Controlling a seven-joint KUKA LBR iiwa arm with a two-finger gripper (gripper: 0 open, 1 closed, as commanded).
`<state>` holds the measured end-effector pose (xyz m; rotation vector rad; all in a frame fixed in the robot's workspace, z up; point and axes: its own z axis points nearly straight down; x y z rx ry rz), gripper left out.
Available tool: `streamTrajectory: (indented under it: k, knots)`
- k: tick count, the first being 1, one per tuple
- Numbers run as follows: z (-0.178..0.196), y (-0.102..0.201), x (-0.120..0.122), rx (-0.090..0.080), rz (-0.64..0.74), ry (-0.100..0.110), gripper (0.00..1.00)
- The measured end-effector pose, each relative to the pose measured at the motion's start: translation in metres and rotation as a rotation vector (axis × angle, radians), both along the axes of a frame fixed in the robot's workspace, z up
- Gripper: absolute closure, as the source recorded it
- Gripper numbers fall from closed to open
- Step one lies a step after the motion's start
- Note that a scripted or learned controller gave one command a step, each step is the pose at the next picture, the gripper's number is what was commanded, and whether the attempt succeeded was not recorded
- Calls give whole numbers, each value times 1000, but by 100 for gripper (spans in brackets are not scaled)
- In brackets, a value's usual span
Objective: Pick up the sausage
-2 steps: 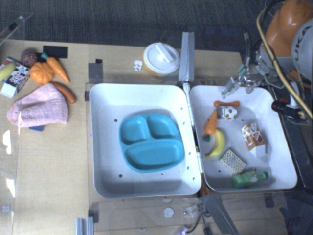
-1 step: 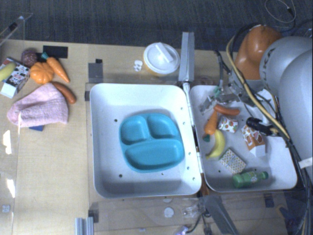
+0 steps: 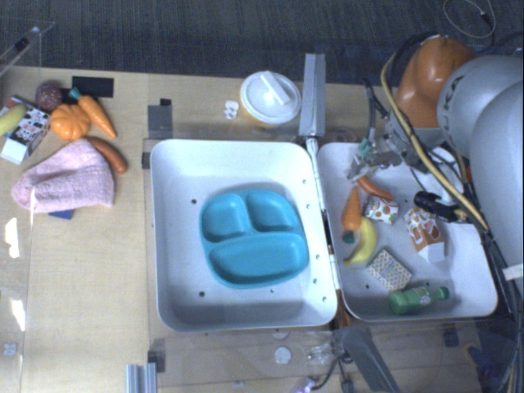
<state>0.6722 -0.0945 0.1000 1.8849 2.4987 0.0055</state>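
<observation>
Desk (image 3: 98, 285) carries two white bins. Left bin (image 3: 176, 244) holds blue divided tray (image 3: 254, 237). Right bin (image 3: 471, 289): claw (image 3: 370, 159) near far-left corner, open or clenched cannot tell. Sausage (image 3: 375, 187) lies just below claw, beside carrot (image 3: 352, 209) and banana (image 3: 363, 245).

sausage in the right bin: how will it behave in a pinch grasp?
The sausage looks short, rounded and smooth, so it may roll or squirt sideways under the tool. It is probably a light, stiff toy. The carrot and a small carton sit close by, so they may get nudged.
</observation>
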Motion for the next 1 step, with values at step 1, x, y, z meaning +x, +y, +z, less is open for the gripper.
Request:
streamTrajectory:
  k: [1]
  knots:
    - [105, 46, -2, 3, 62, 3, 100]
